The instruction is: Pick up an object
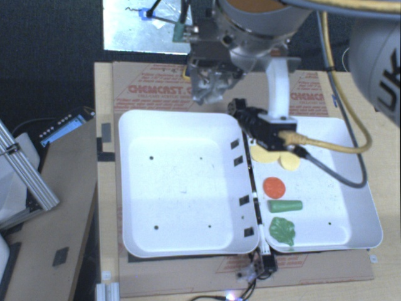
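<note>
In the right bin (360, 227), low and near its left wall, 4 small objects lie in a column. The green cylinder (286, 205) lies flat, its long axis running left to right across the frame. Above it sits an orange-red disc (274, 187), below it a leafy green piece (282, 231), and higher up a yellow piece (289, 162). The gripper (210, 86) hangs at top center, above the left bin's (182, 180) far rim; whether its jaws are spread or pressed together, I cannot tell. Both bins rest on printed cardboard (156, 86).
</note>
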Motion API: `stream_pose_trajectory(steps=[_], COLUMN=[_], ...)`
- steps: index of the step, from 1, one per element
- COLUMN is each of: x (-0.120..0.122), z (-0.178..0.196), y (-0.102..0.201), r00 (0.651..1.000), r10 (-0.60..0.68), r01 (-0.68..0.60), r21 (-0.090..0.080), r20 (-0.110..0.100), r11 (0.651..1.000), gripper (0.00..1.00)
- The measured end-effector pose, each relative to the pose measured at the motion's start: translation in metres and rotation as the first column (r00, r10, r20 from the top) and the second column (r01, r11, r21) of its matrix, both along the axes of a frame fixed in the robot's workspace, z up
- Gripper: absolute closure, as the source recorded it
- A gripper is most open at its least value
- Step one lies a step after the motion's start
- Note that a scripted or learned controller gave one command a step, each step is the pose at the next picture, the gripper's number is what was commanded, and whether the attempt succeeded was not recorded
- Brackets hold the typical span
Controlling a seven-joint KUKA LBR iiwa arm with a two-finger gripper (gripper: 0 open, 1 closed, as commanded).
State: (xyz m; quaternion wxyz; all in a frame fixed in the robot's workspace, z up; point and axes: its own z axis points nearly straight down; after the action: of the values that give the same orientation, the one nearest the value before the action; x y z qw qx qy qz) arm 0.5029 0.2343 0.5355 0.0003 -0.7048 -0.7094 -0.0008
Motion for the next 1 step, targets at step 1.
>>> stream_pose_trajectory(steps=[1], x=[-0.0170], z=[-0.0003], y=[-0.0002], r00=[1.000], r10=[-0.001], r01=[0.001], r21=[0.000], r20=[0.000], r11=[1.000], gripper=[1.00])
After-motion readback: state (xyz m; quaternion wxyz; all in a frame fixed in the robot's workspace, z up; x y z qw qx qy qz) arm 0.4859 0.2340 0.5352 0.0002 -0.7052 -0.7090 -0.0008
